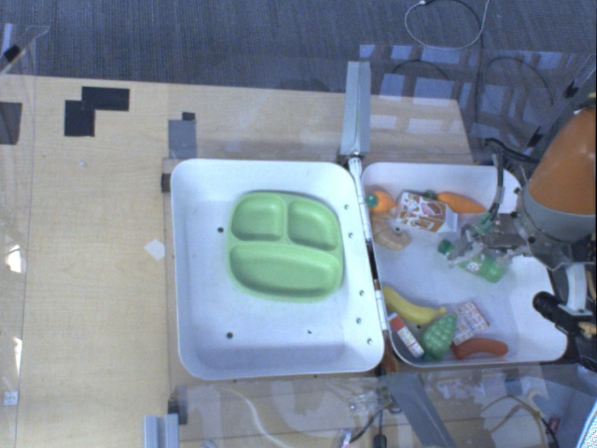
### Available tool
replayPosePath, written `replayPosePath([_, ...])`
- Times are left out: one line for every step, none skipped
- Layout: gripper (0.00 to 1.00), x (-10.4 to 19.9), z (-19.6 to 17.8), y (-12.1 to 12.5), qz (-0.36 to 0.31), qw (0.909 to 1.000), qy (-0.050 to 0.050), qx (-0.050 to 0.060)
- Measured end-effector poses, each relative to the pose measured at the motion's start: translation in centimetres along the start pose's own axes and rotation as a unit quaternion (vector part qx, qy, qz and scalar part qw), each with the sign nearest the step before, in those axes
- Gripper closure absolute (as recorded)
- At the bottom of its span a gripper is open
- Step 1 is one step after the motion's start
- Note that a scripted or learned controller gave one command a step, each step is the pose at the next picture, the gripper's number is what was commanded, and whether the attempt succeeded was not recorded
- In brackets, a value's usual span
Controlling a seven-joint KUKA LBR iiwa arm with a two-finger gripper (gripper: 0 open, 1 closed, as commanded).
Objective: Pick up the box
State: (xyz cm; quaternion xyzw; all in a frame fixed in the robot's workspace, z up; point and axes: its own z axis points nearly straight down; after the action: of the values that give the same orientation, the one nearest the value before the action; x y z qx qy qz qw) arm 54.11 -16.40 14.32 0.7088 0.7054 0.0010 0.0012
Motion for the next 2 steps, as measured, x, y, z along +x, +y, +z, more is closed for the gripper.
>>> replayPosePath([0.0,6.2,5.3,-5.0,-0.085,0.9964,-0.002,-0.007])
replayPosePath([1.0,6.3,4.1,-4.7,-0.086,0.9963,-0.002,-0.01])
